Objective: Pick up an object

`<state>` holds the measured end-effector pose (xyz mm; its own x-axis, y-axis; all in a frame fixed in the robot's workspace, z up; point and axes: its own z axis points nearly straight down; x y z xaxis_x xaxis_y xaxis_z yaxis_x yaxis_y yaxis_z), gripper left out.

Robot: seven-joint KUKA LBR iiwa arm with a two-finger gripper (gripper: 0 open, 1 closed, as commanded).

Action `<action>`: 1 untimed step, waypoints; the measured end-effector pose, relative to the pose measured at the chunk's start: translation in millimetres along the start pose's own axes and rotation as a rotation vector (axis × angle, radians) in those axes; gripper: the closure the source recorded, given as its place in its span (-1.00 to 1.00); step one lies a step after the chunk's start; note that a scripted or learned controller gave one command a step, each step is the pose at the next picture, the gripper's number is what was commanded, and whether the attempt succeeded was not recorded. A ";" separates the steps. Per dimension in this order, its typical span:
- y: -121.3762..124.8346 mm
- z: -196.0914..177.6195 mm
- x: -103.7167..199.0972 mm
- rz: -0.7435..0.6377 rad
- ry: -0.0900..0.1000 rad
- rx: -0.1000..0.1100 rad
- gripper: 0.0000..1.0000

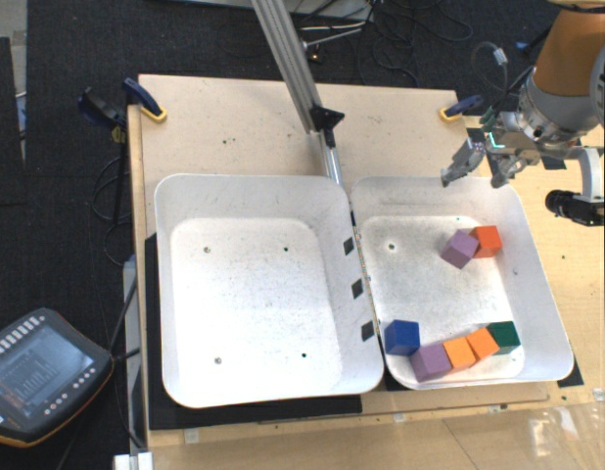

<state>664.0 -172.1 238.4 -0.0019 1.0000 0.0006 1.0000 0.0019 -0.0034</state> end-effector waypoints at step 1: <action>0.8 -2.3 0.1 -0.001 -0.002 -0.003 -1.00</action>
<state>664.7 -172.0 240.7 -0.0033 1.0000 -0.0011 1.0000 0.0033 -0.0004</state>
